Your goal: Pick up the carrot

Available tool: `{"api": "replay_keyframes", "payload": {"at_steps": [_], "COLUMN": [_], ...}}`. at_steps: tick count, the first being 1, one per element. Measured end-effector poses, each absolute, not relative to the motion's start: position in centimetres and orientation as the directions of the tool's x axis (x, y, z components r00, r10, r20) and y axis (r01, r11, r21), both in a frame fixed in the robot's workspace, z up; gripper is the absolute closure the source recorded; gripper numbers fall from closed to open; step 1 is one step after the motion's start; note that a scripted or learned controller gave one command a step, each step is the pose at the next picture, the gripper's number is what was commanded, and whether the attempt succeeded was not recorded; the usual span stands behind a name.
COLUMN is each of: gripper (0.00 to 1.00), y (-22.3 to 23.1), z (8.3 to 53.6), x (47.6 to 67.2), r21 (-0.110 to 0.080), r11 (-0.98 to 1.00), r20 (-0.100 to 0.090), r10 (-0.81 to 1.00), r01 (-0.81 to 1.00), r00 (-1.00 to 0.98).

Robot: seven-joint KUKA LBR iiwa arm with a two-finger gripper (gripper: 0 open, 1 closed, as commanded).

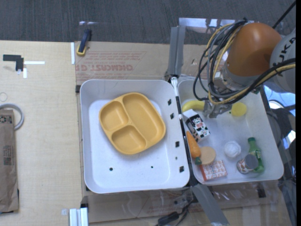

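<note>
Bench: pale wood, bearing two white bins side by side.
Carrot (193, 145): in the right bin (275, 140), along its left wall, beside a round biscuit-like piece (207, 155).
Gripper (212, 111): above the bin's upper part, near a banana (192, 106); open or closed, impossible to tell.
Left bin (91, 140): holds a yellow divided plate (132, 122).

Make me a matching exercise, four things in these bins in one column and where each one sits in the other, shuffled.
Things:
1. carrot
2. yellow divided plate
3. green bottle
4. banana

Places:
A. lying in the left bin
B. against the right bin's left wall, near its front
C. right bin's back left, beside the arm
D. right bin's front right

Pairs: 1-B, 2-A, 3-D, 4-C
</note>
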State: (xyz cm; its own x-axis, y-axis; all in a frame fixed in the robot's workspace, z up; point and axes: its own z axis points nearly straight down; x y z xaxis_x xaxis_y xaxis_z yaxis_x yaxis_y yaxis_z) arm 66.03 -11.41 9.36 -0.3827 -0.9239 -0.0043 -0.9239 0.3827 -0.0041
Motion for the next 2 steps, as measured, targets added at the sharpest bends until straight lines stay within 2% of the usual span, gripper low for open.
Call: {"api": "replay_keyframes", "payload": {"at_steps": [1, 2], "gripper": [1.00, 1.00], "y": [-10.6, -8.8], "z": [10.4, 19.3], "x": [66.0, 66.0], "r21": [-0.005, -0.005], "r11": [0.038, -0.374], "r20": [-0.003, -0.002], "r10": [-0.999, -0.927], "r01": [-0.999, -0.927], "r00": [-0.038, 0.374]}}
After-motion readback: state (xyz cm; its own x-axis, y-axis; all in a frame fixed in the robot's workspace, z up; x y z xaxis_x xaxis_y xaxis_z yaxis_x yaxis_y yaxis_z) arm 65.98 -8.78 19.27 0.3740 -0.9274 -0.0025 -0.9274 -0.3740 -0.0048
